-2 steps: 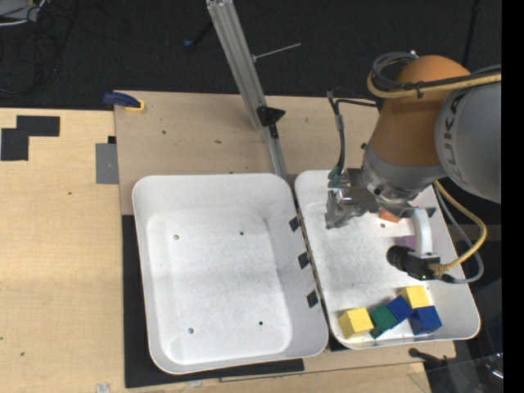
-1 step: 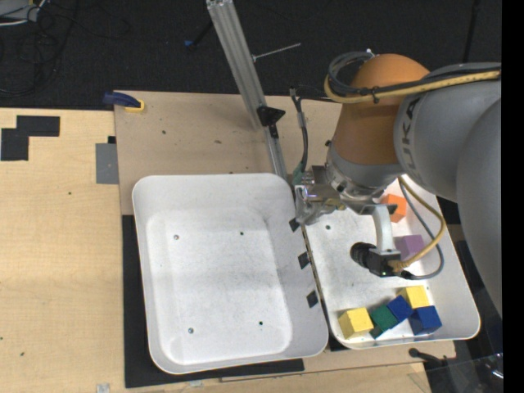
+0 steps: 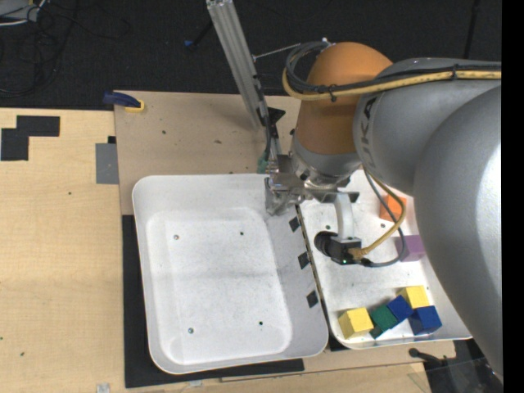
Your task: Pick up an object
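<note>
Arm is reaching over the seam between the two bins while the blocks are lying in the right one.

The gripper (image 3: 282, 193) is hanging at the 1 o'clock corner of the left bin (image 3: 213, 289), right over the edge it shares with the right bin (image 3: 344, 289). I cannot tell whether it is open or closed, or whether it has hold of anything. The blocks are crowding the right bin's 5 o'clock corner, well apart from the gripper. A yellow block (image 3: 355, 321) is touching a green block (image 3: 383, 318) at its 3 o'clock, then come a blue block (image 3: 400, 307), a second yellow block (image 3: 416, 295) and a second blue block (image 3: 424, 320). A purple block (image 3: 412, 246) is lying toward 3 o'clock, partly hidden by the arm, with an orange piece (image 3: 393, 207) at its 11 o'clock.
</note>
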{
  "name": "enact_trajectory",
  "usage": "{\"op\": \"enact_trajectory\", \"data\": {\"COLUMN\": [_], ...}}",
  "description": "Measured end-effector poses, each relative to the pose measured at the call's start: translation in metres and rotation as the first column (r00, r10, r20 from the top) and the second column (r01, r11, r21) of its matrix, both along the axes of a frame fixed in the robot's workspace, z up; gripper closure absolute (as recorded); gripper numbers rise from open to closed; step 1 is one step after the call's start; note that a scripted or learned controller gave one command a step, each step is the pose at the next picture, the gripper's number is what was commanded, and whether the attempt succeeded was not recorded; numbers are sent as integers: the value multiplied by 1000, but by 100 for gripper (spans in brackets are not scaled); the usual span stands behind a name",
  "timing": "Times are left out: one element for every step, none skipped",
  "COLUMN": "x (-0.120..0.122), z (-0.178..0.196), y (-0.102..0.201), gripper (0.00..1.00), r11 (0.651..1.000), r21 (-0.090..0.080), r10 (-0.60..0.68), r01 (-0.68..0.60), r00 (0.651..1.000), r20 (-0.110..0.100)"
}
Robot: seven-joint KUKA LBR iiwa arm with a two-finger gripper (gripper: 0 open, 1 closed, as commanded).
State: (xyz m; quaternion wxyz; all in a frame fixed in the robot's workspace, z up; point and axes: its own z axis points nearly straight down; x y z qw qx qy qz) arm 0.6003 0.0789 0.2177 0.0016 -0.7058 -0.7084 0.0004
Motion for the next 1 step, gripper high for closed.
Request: {"op": "enact_trajectory", "data": {"x": [7], "z": [4], "y": [16], "gripper": [100], "r11": [1000], "r21": [-2], "r10": [-3], "r01": [3], "r00": [1000], "r20": [0]}}
